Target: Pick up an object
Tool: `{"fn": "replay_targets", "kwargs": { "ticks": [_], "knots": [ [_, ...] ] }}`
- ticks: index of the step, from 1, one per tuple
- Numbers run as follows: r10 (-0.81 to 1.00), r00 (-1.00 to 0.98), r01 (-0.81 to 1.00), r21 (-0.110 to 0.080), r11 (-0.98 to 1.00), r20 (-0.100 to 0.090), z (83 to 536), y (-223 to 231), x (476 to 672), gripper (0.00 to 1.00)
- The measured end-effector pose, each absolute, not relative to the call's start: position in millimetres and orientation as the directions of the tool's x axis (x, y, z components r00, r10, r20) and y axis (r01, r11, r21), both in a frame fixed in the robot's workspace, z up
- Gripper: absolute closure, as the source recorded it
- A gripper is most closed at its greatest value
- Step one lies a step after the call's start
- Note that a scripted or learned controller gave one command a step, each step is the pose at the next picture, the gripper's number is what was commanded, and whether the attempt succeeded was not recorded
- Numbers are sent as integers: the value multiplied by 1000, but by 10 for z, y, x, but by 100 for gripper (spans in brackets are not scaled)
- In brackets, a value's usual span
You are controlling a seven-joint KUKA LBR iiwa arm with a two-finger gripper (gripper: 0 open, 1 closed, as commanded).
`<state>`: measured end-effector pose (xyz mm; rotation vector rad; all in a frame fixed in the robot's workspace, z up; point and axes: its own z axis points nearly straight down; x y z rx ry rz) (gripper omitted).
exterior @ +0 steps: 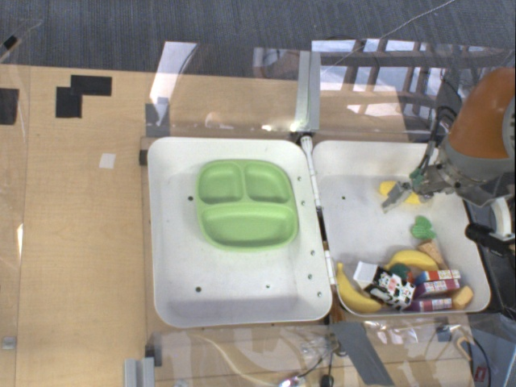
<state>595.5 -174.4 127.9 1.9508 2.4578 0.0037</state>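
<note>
Bananas and small boxes crowd the corner well below the claw, which hangs with fingers spread narrowly beside a small yellow piece, seemingly lining up to grasp it.

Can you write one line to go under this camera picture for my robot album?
Robot gripper hovers by a small yellow thing in the right bin, while a green divided plate sits in the left bin.

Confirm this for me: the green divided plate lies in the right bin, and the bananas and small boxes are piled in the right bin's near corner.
Not quite. The camera view shows the green divided plate in the left bin, not the right bin. The bananas and small boxes are indeed piled in the right bin's near corner.
</note>
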Motion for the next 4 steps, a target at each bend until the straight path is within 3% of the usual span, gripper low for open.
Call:
{"fn": "replay_targets", "kwargs": {
  "ticks": [1, 2, 3, 4],
  "knots": [
    [944, -331, 944, 11, 331, -6, 896, -1837, 6176, 0],
    [944, -331, 944, 11, 331, -6, 896, -1836, 6176, 0],
    [944, -330, 944, 15, 330, -5, 1020, -1828, 6192, 100],
    [959, -283, 959, 9, 283, -4, 879, -1878, 6717, 100]
  ]
}}
